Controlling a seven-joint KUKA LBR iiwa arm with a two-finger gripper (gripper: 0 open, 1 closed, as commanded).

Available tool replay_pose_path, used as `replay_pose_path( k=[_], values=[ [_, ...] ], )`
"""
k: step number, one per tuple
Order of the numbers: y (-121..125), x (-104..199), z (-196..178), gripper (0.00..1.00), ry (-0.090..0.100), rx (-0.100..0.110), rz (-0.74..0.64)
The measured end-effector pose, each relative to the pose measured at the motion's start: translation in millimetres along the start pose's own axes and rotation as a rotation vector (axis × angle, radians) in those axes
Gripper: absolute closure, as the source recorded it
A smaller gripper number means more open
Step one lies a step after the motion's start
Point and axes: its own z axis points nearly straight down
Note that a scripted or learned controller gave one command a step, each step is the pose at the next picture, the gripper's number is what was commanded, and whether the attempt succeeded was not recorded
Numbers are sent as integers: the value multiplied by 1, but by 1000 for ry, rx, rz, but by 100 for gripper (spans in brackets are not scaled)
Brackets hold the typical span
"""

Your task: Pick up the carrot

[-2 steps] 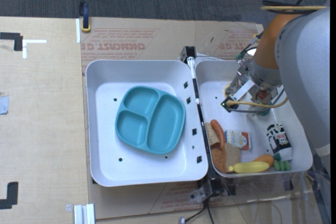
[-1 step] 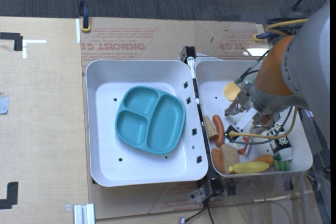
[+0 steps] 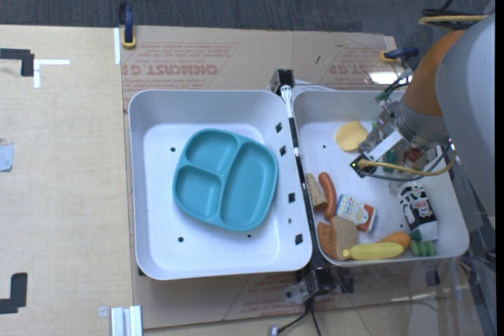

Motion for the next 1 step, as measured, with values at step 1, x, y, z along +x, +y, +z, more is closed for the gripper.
replay_pose_path(
  k=[1],
  values=[
    [-45,17,1,0,-1,5,149]
  ],
)
